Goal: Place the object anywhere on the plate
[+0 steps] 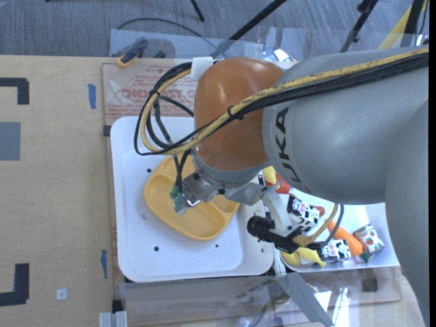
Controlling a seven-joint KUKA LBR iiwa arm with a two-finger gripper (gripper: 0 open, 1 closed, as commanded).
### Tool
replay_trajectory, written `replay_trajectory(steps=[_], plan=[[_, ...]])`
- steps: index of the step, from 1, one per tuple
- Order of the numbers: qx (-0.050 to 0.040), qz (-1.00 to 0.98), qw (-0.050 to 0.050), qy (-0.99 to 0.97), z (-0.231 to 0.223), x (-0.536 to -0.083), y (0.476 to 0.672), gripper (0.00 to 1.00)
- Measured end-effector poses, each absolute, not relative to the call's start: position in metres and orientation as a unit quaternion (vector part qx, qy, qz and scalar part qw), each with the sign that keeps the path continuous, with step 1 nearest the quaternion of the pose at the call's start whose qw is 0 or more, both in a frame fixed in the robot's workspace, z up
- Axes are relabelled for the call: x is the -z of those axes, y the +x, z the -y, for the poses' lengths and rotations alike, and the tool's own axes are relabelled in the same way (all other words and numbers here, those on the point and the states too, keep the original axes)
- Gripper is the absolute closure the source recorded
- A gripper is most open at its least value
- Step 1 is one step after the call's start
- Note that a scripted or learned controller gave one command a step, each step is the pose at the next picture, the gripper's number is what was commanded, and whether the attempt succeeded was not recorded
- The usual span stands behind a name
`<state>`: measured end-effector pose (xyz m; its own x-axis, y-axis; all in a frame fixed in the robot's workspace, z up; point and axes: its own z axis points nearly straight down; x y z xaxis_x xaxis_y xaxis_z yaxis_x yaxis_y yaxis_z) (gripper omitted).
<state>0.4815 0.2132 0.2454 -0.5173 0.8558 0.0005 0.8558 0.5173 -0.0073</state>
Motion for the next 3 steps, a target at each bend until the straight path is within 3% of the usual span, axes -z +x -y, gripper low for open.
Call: replay_trajectory(steps=[1,2,3], plan=[[-0.0039,0.871,0.002,-0.492,-0.213,-0.253,0.483,1.0],[-0.0023,0.829,0.001,-0.559,-0.153,-0.235,0.512,1.0],[-0.0022,0.829,0.001,-0.559,-0.153,-0.235,0.512,0.0]])
